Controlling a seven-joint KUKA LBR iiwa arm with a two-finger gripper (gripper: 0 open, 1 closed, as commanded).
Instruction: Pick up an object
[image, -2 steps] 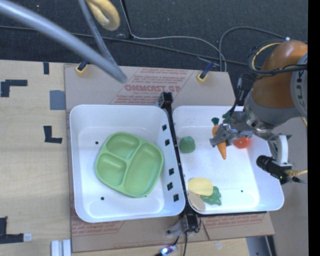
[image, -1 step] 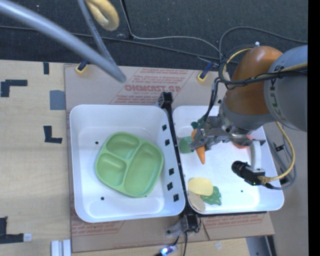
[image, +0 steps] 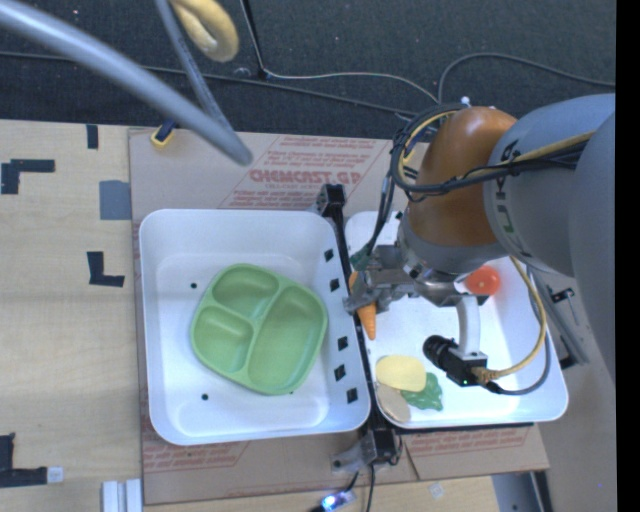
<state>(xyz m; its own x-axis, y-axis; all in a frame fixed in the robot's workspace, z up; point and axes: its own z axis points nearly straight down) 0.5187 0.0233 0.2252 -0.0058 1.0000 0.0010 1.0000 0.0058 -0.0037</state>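
Note:
My gripper hangs over the left edge of the right bin, beside the divider. An orange carrot-shaped piece sticks out just below the fingertips, seemingly between them. A yellow rounded piece lies in the near part of the right bin with a green leafy piece beside it. A red-orange round thing peeks out from behind the wrist. The left bin holds a green divided plate.
The grey arm with its orange band covers most of the right bin's far half. A grey pole slants across the upper left. Cardboard lies under both bins.

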